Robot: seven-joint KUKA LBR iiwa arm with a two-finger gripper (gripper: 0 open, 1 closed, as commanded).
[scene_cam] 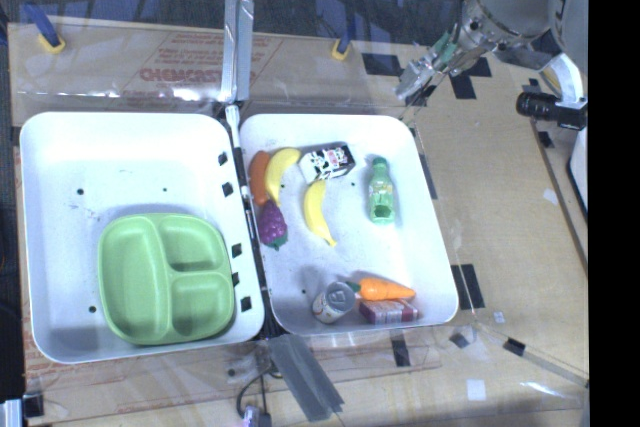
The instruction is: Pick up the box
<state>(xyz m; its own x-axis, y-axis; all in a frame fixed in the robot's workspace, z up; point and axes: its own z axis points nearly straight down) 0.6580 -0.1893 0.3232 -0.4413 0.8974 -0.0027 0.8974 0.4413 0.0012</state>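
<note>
A small black-and-white box (328, 160) lies near the back of the right bin (432, 215), between a yellow banana and a green bottle. A flat reddish box (389, 313) lies at that bin's front edge, under a carrot (385, 290). My gripper (418, 83) hangs outside the bin, above the bench just beyond its far right corner, tilted down to the left. It is well apart from both boxes and nothing shows in it.
The right bin also holds two bananas (318, 210), an orange piece (258, 177), a purple fruit (272, 223), a green bottle (380, 190) and a can (335, 302). In the left bin (50, 175) sits a green divided plate (165, 277).
</note>
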